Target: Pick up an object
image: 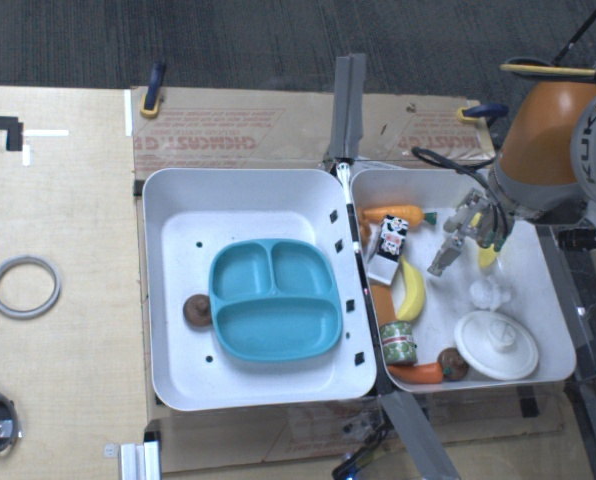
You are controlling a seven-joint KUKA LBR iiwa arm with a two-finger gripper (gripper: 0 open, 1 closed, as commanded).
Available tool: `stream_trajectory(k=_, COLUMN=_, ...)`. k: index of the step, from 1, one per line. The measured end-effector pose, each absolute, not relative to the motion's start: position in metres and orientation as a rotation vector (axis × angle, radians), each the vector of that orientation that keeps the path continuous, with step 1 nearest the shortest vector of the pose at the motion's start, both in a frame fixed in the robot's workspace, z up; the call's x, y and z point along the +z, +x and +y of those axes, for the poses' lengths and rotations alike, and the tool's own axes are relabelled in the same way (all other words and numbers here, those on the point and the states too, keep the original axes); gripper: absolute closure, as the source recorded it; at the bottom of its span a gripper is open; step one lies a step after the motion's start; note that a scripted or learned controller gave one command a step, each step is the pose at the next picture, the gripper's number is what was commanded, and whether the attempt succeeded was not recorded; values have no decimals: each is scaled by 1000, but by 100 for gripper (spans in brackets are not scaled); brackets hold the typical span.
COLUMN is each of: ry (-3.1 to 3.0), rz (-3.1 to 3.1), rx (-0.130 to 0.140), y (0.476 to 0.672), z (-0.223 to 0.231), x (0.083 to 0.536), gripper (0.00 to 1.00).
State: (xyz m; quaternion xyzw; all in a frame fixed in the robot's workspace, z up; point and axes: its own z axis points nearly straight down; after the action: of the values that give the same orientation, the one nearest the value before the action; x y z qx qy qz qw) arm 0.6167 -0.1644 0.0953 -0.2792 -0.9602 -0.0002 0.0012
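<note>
My gripper [452,242] hangs over the upper middle of the right bin [553,298], open, with nothing between its fingers. Just left of it stands a small cow-patterned carton [389,240], with an orange carrot-like piece [393,213] behind that. Below the carton lies a banana [411,290]. A small yellow thing [488,256] shows right beside the wrist. A clear, glassy item [485,293] sits below the gripper, and a white round lid [496,343] lies at the bin's front right.
The right bin's front holds a green can [398,344], a carrot [416,373] and a brown lump [454,363]. The left bin [168,228] holds a teal divided plate [275,300] and a brown ball [197,310]. A grey ring [23,286] lies on the bench at left.
</note>
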Motion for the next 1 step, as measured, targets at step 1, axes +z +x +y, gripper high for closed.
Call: stream_trajectory(k=1, ry=-879, rz=-3013, rx=-2, y=617, z=-165, x=102, gripper=100)
